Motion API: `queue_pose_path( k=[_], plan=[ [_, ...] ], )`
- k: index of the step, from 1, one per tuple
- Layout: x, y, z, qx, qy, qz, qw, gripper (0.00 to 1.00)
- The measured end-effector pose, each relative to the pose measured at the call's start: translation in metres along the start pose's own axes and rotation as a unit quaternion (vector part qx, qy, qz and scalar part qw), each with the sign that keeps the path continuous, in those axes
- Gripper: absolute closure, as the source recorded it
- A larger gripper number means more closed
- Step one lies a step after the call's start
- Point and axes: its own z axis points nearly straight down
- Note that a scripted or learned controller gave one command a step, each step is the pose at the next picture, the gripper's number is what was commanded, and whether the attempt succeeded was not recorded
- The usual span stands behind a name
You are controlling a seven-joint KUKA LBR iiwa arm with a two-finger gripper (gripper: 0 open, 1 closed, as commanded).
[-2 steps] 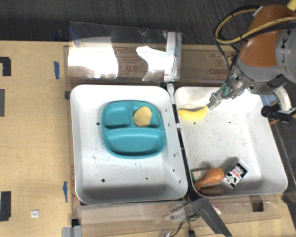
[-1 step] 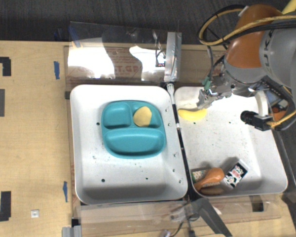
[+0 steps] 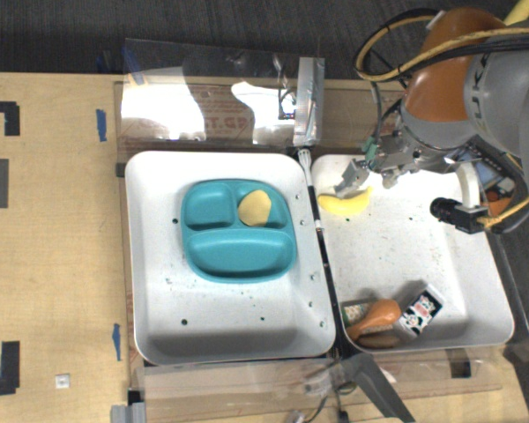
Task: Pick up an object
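Note:
A yellow banana-shaped toy (image 3: pixel 344 203) lies at the back left of the right bin (image 3: pixel 476 271). My gripper (image 3: pixel 353 179) hangs just above it, with a pale finger (image 3: pixel 350 180) reaching down to the toy's upper edge. A brown oval object (image 3: pixel 377 317) and a small black-and-white carton (image 3: pixel 420 312) rest near that bin's front wall. In the left bin (image 3: pixel 150 236) a teal divided plate (image 3: pixel 238 229) carries a yellow round item (image 3: pixel 255 207) in its upper right compartment.
The arm's grey and orange body (image 3: pixel 458 77) with looping cables fills the upper right. A shiny metal and plastic divider (image 3: pixel 307 104) stands behind the bins. Cardboard covers the bench to the left.

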Motion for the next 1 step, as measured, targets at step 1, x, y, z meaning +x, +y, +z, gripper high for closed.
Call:
queue_pose_path(
  k=[1],
  plan=[
    [0.0,0.0,0.0,0.0,0.0,0.0,1.0,0.0]
  ],
)
